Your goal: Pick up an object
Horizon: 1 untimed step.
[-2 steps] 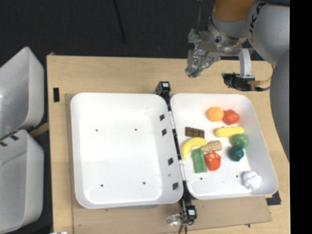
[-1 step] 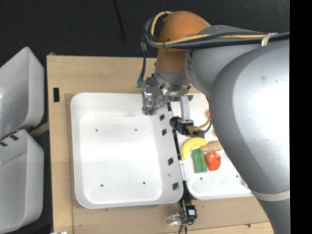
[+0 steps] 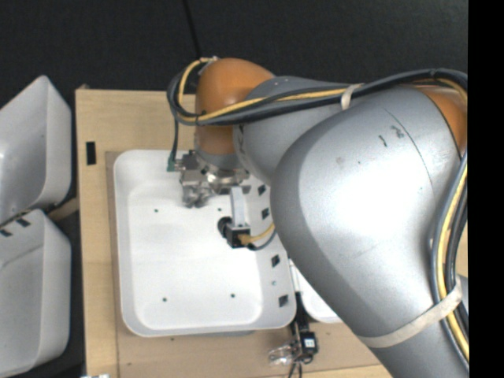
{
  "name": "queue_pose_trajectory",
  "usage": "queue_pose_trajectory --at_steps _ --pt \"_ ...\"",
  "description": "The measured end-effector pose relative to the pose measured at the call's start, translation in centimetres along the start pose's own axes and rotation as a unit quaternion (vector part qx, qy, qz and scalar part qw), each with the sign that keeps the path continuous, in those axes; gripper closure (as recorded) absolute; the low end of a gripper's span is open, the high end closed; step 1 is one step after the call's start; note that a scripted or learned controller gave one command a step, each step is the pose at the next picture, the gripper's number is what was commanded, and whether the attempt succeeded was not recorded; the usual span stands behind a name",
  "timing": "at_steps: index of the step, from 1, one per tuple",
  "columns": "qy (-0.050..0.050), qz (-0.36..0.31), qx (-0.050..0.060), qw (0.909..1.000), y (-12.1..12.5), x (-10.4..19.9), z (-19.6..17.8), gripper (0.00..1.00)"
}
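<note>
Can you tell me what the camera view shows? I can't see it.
A big grey robot arm with an orange band reaches in from the right over a shallow white bin, covering most of the right side. Its gripper hangs over the bin's upper part. The bin sits on a light wooden bench.

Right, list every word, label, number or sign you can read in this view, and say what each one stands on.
No text can be read.
Arm: small dark marks on the grey shell, too small to read.
Bench: a dark rectangular patch near the left edge, no readable characters.
Left bin: plain white with a few dark dots, no lettering.
</note>
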<state>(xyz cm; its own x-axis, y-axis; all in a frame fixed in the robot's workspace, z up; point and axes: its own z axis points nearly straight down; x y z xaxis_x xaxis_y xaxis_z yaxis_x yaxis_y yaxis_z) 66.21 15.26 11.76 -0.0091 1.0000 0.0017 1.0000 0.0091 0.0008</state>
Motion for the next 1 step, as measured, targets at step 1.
queue_pose_trajectory --at_steps 1 --pt "0.002 -0.001 -0.005 1.0000 -2.38 6.79 -9.68 1.00"
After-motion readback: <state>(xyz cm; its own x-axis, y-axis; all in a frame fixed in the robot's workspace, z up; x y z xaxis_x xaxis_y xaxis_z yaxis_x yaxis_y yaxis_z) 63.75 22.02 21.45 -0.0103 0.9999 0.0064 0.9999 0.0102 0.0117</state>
